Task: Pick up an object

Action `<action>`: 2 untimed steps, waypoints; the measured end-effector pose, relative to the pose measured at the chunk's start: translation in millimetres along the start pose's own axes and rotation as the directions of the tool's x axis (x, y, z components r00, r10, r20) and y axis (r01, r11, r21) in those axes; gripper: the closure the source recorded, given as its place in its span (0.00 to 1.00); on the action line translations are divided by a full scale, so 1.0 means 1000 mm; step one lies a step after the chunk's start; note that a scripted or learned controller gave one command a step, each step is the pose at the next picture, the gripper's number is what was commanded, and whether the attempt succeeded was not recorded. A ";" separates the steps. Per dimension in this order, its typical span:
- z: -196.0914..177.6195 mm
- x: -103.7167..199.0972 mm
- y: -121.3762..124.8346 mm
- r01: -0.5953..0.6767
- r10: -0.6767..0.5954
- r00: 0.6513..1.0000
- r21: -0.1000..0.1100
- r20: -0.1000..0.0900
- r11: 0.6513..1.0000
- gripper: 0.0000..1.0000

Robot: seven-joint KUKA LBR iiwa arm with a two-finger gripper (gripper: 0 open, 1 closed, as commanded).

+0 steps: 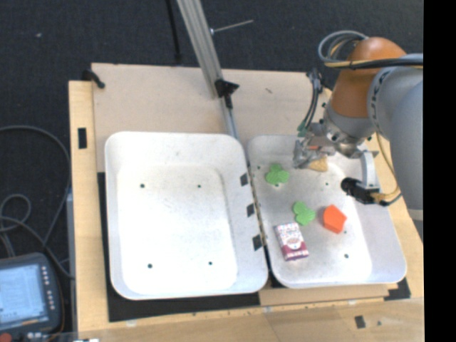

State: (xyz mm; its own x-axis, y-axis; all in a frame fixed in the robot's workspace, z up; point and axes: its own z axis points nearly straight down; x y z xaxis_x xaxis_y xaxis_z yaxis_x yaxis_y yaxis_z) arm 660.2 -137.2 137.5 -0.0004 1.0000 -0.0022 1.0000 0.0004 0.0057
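Right bin (385, 258): hand (308, 155) above tan object (318, 165)

Gripper (308, 157) low over right bin (381, 262), near green pieces (277, 176), orange block (333, 219), small carton (291, 241).

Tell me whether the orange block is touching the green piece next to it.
Apart. The camera view shows a strip of white bin floor between the orange block and the green piece beside it.

Both bins, the left bin (178, 212) and the right bin (356, 262), are white with faint dark speckling. In the right one lie 2 green pieces (277, 176) (304, 213), an orange block (333, 219) and a maroon-and-white patterned carton (291, 242). The arm (385, 91) is grey with an orange band.
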 end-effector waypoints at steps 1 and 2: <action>-0.045 0.002 0.002 0.002 -0.002 1.000 -0.001 -0.001 1.000 1.00; -0.091 -0.002 0.000 -0.001 0.001 1.000 -0.001 0.000 1.000 1.00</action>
State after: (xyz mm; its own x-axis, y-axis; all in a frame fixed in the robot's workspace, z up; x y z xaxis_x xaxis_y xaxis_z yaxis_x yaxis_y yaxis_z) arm 659.8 -139.4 228.0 0.0003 1.0000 -0.0019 1.0000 -0.0003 0.0067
